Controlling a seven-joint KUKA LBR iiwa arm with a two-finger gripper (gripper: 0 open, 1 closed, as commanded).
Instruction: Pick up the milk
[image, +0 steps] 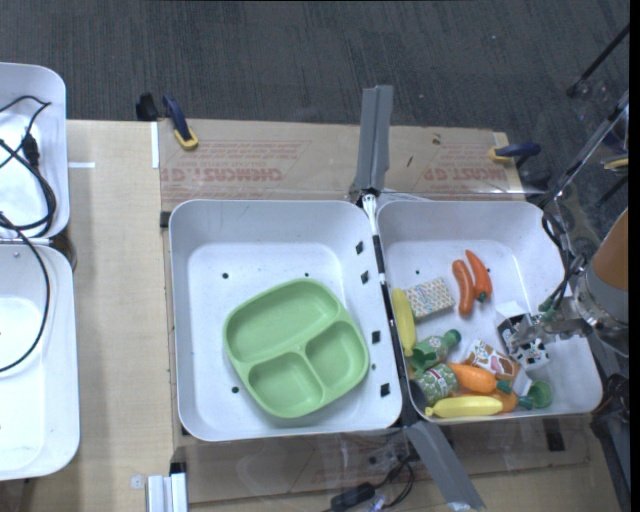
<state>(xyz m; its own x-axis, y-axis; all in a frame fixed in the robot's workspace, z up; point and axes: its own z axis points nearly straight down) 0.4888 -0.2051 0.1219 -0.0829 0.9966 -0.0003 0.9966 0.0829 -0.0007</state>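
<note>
So the gripper (527, 338) is down inside the right bin (440, 222), near its right edge. Honestly can't tell if it's clamped on anything or loose, too small and cluttered there. The milk carton (533, 352), the little cow-spotted one, sits right under the gripper tip, close to the bin's right wall. Next to it toward the bin's front edge there's a carrot (477, 379), a banana (466, 406) and a green bottle (436, 383). Left bin (200, 240) has a green divided plate (295, 347) sitting in the middle.
</note>
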